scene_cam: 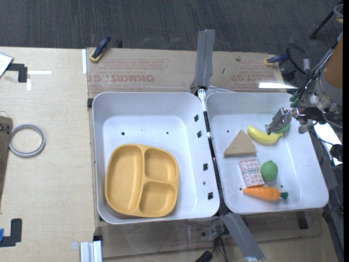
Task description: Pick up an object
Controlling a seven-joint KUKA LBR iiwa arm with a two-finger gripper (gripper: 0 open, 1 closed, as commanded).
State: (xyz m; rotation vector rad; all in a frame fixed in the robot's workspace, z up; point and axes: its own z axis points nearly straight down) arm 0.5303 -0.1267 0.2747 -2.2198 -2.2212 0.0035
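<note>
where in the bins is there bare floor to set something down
Left bin: bare strip behind the yellow divided plate. Right bin: bare back-left corner, behind the wedge. Crowded around banana, packet, green ball, carrot.

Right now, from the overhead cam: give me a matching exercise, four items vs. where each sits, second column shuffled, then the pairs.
Column 1
1. yellow divided plate
2. banana
3. carrot
4. roll of tape

Column 2
A. on the wooden bench, left of both bins
B. in the left bin
C. right bin, far side, just under the gripper
D. right bin, near edge, below the green ball

Pairs: 1-B, 2-C, 3-D, 4-A
</note>
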